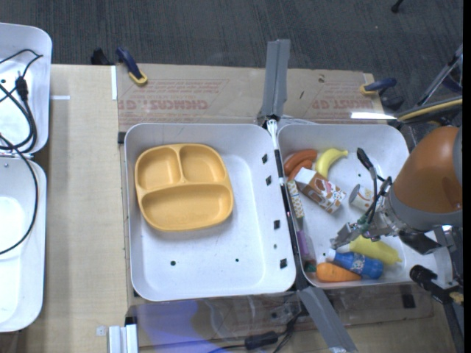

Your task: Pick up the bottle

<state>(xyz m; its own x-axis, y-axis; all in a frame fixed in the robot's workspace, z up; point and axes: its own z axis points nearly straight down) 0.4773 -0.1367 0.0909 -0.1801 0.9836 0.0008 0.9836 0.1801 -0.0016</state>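
Right bin (pixel 401 142), near corner: blue bottle (pixel 359 264) lying flat beside carrot (pixel 337 272). Gripper (pixel 357 230) just above it; finger state unclear, cannot tell.

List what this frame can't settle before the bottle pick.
- Gripper: jaws state unreadable, too small and cluttered in the camera view.
- Blue bottle: contact with the gripper unclear, since the wrist overlaps it.
- Yellow object: partly hidden under the arm.
- Small grey item: too small to identify.
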